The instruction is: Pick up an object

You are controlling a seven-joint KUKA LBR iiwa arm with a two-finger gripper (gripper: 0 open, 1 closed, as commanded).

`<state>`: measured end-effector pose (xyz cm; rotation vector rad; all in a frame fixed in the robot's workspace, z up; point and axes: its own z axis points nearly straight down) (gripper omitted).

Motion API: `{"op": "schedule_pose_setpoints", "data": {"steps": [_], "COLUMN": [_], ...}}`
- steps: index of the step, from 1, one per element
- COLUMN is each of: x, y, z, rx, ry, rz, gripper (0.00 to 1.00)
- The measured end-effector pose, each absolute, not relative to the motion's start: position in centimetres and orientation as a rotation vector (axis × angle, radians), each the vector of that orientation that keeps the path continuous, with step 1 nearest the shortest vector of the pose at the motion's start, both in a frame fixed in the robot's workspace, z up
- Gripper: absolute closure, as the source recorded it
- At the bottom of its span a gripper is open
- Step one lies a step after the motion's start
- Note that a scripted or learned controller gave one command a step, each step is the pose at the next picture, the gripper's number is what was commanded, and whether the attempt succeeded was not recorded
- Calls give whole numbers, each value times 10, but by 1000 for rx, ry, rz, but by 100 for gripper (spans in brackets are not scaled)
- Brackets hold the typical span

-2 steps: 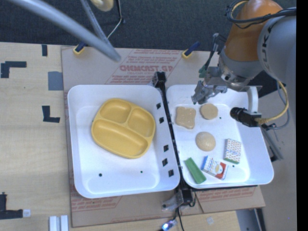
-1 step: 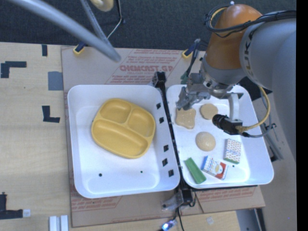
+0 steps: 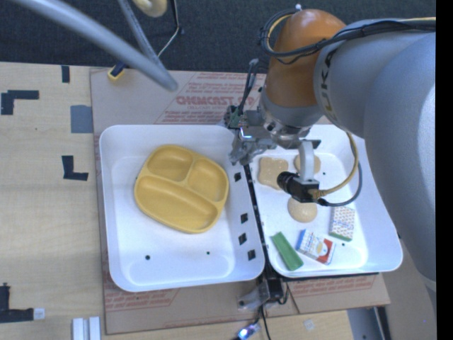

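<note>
Right bin (image 3: 374, 222) holds a tan slab (image 3: 271, 170) at four o'clock of the gripper (image 3: 244, 144), whose open-or-closed state we cannot tell; we judge the slab light, stiff, perhaps crumbly, best pinched across its short sides.

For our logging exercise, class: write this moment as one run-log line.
arm: over right bin | gripper: near the bins' divider, beside tan slice | grasp: none visible | left bin: yellow divided plate
</note>
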<state>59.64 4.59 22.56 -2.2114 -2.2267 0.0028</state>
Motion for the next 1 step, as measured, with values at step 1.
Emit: {"op": "schedule_pose_setpoints", "data": {"steps": [1], "x": [590], "y": [102], "z": [235], "rx": [-2212], "ry": [-2228], "rz": [1], "gripper": [100]}}
